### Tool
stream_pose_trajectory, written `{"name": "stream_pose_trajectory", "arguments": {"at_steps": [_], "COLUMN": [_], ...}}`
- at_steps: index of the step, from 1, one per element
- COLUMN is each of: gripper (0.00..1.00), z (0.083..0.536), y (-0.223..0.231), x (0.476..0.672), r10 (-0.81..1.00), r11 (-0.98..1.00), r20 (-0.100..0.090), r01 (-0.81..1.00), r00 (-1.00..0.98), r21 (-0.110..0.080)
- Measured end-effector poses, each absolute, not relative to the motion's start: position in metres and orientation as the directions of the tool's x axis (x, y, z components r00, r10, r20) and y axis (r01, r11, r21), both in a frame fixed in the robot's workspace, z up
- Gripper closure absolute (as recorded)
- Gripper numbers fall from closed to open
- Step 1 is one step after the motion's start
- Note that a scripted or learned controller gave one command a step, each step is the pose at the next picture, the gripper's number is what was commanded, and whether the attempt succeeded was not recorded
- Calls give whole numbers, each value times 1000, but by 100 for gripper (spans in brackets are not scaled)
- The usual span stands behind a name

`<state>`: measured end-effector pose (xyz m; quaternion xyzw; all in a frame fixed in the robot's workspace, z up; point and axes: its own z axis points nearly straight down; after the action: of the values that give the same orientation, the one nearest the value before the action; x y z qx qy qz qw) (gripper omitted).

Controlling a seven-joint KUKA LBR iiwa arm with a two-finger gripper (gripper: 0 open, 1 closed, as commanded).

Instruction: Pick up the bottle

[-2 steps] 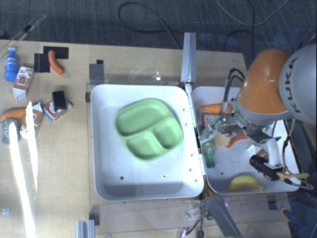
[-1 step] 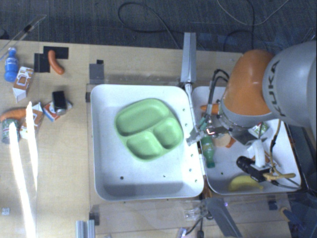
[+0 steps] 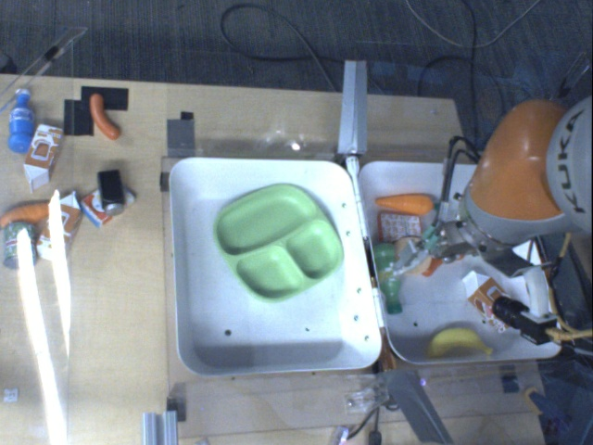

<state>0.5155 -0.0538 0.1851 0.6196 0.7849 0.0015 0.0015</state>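
Gripper [image 3: 428, 245] low in right bin [image 3: 422, 341], finger state indiscernible; green bottle [image 3: 389, 281] lying just beside it, against bin's left wall; carrot [image 3: 405, 204] behind; banana [image 3: 458, 342] near front.

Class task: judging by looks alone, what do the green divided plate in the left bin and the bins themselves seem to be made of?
Green three-compartment plate: probably moulded plastic, matte with a soft sheen and rounded edges. Shallow white bins: likely plastic or coated metal, smooth with faint glare; the look leaves it open.
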Motion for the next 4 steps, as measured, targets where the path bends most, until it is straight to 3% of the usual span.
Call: {"name": "stream_pose_trajectory", "arguments": {"at_steps": [1, 2, 3, 4], "gripper": [0, 0, 100, 0], "z": [185, 185, 196, 196], "y": [14, -72, -71, -71], "x": [527, 519, 521, 521], "r10": [989, 999, 998, 998], "r11": [150, 51, 56, 56], "r20": [0, -1, -1, -1], "r01": [989, 999, 998, 998], "r00": [-150, -51, -56, -56], "r21": [5, 5, 10, 10]}}
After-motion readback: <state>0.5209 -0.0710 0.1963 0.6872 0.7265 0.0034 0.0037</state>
